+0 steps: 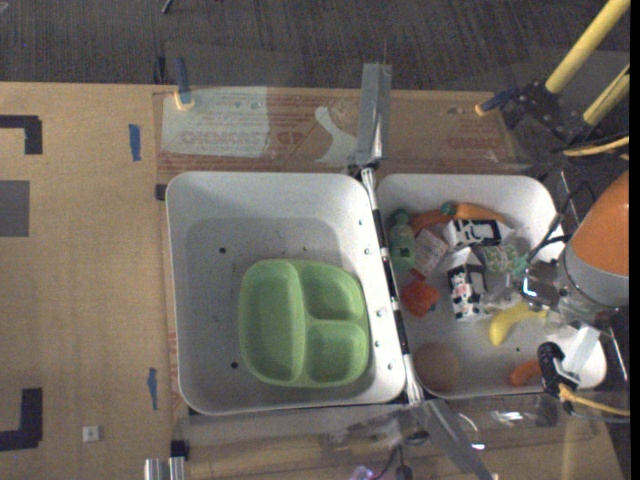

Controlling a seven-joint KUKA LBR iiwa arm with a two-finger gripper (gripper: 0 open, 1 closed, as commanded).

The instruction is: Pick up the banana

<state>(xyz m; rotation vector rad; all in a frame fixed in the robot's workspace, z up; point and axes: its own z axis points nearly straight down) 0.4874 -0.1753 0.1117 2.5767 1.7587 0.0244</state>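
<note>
The yellow banana (pixel 510 324) lies in the right white bin (pixel 545 200), toward its right side, curved and pointing down-left. My gripper (pixel 546 296) sits at the bin's right edge, just above and to the right of the banana, below the arm's orange band (pixel 610 233). Nothing visibly hangs from it, and the arm's body hides part of it.
Around the banana are black-and-white cartons (pixel 465 293), a red item (pixel 420 296), a brown round item (pixel 438 365), an orange piece (pixel 525 372), a carrot (pixel 478 211) and a green bottle (pixel 402 244). The left bin (pixel 200 208) holds a green divided plate (pixel 303 321).
</note>
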